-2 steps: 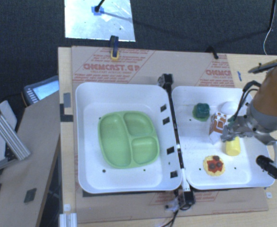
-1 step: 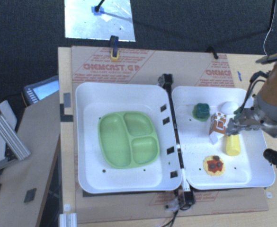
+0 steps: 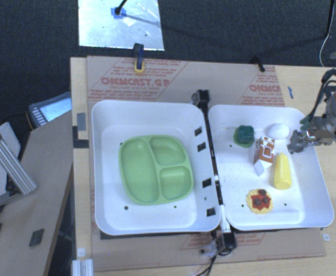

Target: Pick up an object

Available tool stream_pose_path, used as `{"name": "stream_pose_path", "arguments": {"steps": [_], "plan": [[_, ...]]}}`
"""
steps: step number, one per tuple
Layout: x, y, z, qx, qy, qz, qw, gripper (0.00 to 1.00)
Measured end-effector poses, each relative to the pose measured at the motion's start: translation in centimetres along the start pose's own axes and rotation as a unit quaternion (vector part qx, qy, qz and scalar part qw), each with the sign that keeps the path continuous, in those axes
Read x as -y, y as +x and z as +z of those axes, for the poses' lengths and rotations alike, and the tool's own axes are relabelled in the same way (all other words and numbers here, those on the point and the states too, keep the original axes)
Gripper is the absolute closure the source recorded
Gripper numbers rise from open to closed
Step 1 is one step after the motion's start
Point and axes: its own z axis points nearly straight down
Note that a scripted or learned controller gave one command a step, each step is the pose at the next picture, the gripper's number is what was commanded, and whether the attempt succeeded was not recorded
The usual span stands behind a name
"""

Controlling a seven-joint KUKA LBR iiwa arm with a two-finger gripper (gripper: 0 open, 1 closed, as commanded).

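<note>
Nothing has been picked up yet: the gripper (image 3: 297, 141) is seen at the right bin's (image 3: 311, 220) edge, its opening untellable, near the egg (image 3: 278, 131).

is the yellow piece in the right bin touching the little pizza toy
Apart. The camera view shows bare white bin floor between the yellow piece and the pizza toy, which lies nearer the front-left.
</note>
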Motion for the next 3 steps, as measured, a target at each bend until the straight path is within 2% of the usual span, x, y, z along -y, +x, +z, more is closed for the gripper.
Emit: {"name": "stream_pose_path", "arguments": {"steps": [1, 3], "plan": [[-0.1, 0.0, -1.8, -0.001, 0.002, 0.0, 1.0, 1.0], [-3.4, 11.1, 1.2, -0.002, 0.003, -0.003, 1.0, 1.0]]}}
